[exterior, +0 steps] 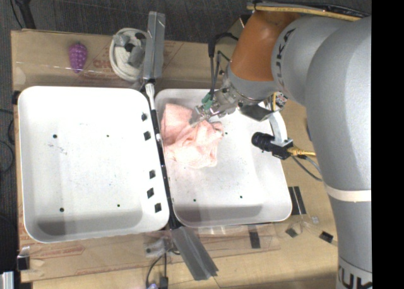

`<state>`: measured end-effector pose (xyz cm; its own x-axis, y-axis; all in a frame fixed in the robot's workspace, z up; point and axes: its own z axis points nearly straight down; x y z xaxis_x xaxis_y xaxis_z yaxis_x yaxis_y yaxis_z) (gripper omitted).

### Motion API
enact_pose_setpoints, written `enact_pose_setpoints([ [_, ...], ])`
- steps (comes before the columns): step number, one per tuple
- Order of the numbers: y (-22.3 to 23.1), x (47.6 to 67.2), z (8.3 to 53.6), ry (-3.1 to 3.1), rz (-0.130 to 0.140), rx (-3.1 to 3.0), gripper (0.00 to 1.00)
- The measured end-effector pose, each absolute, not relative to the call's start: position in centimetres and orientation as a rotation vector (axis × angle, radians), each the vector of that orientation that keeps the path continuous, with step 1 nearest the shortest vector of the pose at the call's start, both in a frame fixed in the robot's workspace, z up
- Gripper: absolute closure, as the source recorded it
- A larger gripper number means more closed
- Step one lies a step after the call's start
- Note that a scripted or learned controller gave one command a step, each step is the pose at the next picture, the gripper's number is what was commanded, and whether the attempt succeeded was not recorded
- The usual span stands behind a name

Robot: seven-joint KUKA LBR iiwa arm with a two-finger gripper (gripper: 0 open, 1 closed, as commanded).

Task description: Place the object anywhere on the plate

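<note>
A crumpled pink cloth (189, 136) lies in the upper left part of the right bin (252, 199), close to the divider between the bins. My gripper (211, 110) reaches down from the orange-banded wrist (262, 48) and sits at the cloth's upper right edge, touching or just over it. The arm's grey body covers the right side of the bench.
The left bin (82, 161) stands beside the right one. Behind the bins, on the brown bench, lie a small purple object (77, 56) and a white coiled item (128, 53). A grey bar (153, 45) rises at the divider. A black fitting (271, 144) hangs over the right bin.
</note>
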<state>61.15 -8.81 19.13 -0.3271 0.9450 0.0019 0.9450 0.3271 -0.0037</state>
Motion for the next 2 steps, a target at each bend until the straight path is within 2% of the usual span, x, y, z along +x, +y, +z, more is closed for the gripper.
enact_pose_setpoints([
  [1, -8.7, 61.2, 23.2, -2.566, 0.001, -1.810, 1.00],
  [2, -3.4, 60.4, 22.1, -2.875, 0.005, -1.254, 1.00],
])
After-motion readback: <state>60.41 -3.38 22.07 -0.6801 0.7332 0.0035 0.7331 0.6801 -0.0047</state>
